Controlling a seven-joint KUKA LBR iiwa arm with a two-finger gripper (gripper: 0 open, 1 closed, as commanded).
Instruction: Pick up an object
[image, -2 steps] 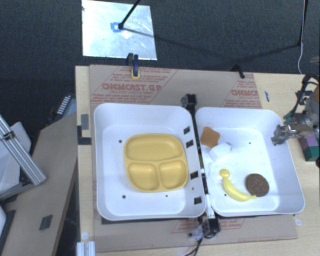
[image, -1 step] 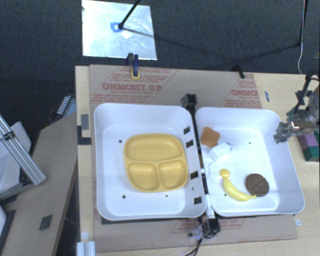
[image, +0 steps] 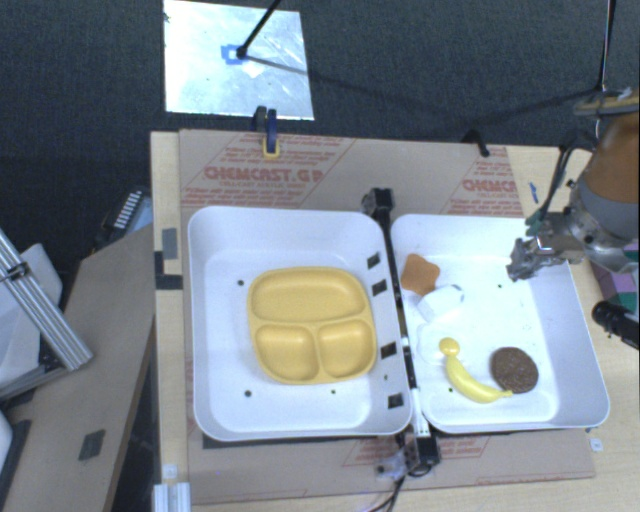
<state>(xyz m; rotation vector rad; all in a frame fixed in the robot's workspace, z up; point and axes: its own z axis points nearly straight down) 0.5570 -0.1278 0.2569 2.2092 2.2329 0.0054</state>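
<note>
I read this as the approach step: nothing is lifted yet, and my hand hangs over the upper right part of the right bin, near its far rim, with nothing between its tips; how far it stands open I cannot tell from this slant. Taking the banana as my landmark, the candidates all lie in that same bin: a round brown cookie-like disc sits just beside the banana's right end, a small white object lies above the banana toward the divider, and an orange-tan piece, perhaps toast, lies a little farther above that, touching or nearly touching the white one. The hand is well apart from the banana, up and to its right, over bare bin floor. My next move, as I judge it, calls for shifting toward one of these pieces, lining the tips across it and coming down; the disc looks flat and could be hard to pinch, and the banana may roll. Left of the banana, across the divider, the left bin holds a yellow compartment tray, out of my way. The bins rest on cardboard on the desk.
</note>
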